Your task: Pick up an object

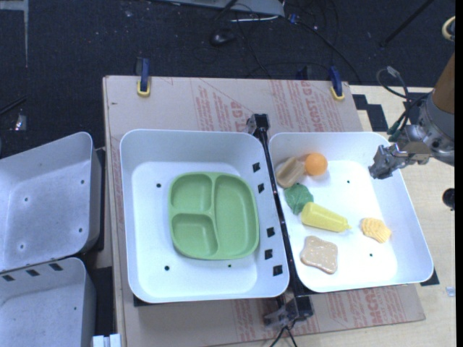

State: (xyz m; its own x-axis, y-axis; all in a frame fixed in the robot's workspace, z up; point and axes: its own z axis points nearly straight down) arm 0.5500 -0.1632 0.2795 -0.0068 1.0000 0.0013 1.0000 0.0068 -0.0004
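Camera view from above: small toy foods lie in the right shallow white bin [412,259]: an orange ball [315,164], yellow corn cob [325,217], tan toast slice [319,254]; the grey gripper [381,163] hovers over its right rim; a green divided plastic tray [214,215] fills the left bin.

We see five small things lying in the right bin [405,215], all toward its left half. An orange ball [315,164] sits near the bin's far left corner, touching a tan block [290,170] that lies tilted beside it. Just below them rests a green leafy piece [298,196], and against it a yellow wedge [325,217] — laid flat, pointing right. A toast slice [319,254] lies nearest the front wall; a ridged yellow chip [376,229] sits apart, further right.
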